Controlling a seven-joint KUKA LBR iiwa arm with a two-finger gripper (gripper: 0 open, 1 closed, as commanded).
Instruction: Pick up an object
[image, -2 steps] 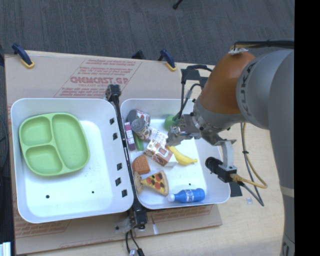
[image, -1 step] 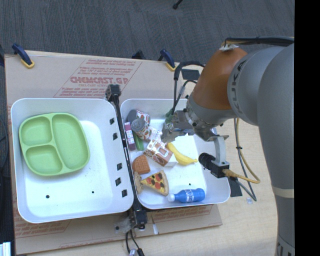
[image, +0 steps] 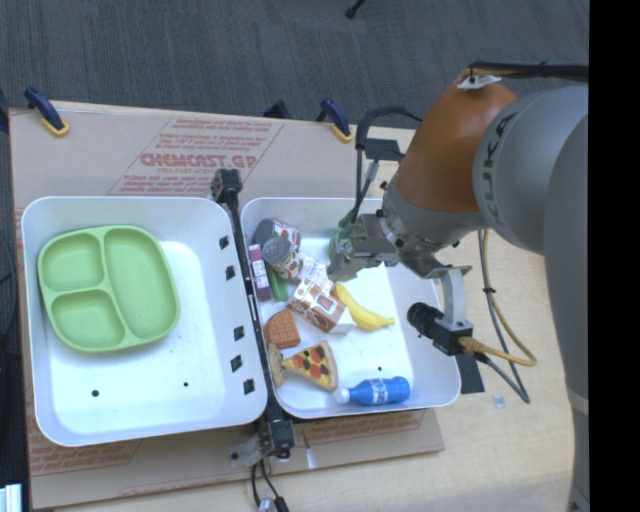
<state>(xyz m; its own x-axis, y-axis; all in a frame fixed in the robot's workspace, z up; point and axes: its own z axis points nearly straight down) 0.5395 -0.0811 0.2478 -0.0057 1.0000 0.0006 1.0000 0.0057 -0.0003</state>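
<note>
Several small toy foods crowd the right bin, just below and left of the gripper, whose opening cannot be made out. Nearest it lie a curved yellow banana and a printed carton; a flat pizza slice and blue bottle sit farther. A glossy green divided plate rests in the left bin.

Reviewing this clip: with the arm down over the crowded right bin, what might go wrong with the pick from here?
1. The gripper sits low among packed items: the banana, carton and can lie close together, so it may nudge or catch two at once.
2. The wrist hides the contact spot, so a missed grasp could go unnoticed.
3. The gripper works near the right bin back wall and may bump it.
</note>
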